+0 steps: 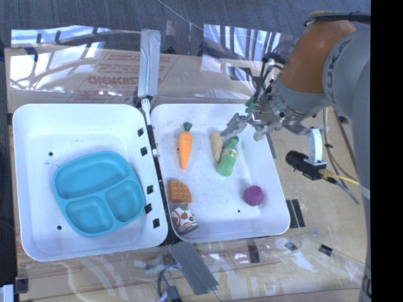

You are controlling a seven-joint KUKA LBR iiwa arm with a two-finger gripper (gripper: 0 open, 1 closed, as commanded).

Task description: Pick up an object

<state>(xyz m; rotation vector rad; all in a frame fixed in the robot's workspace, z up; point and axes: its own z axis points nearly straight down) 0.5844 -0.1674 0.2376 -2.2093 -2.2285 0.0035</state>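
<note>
Hand (242, 124) over right bin's (277, 197) far edge, above green bottle (227, 158); grip state cannot be told. Carrot (184, 146) lies mid-bin, purple ball (254, 195) toward near-right corner.

The right bin (277, 194) holds a toy carrot (184, 146), a green bottle (227, 158), a purple ball (254, 195) and a waffle (179, 191), the left bin (31, 168) a blue divided plate (97, 192), while the gripper (242, 123) hovers just above the bottle.
</note>
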